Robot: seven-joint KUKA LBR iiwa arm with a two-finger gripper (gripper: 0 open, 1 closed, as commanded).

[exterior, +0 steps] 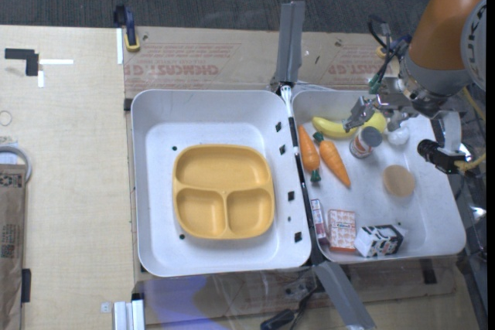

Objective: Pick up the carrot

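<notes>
So the carrot (335,162) sits in the right bin (433,239), centre-right of the frame, long axis running upper-left to lower-right. A second carrot (309,151) lies just left of it. The gripper (379,113) hovers up and to the right, near the banana (340,126). Can't tell if it's released or clenched, honestly.

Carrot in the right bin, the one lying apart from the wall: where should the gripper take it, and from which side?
Grip the orange toy carrot across its thicker upper half, coming straight down from above. It lies flat and slanted on the right white bin, tapering toward its lower end, so the fingers should close across its width. A second orange carrot lies close on its left, so clearance there looks tight.
</notes>
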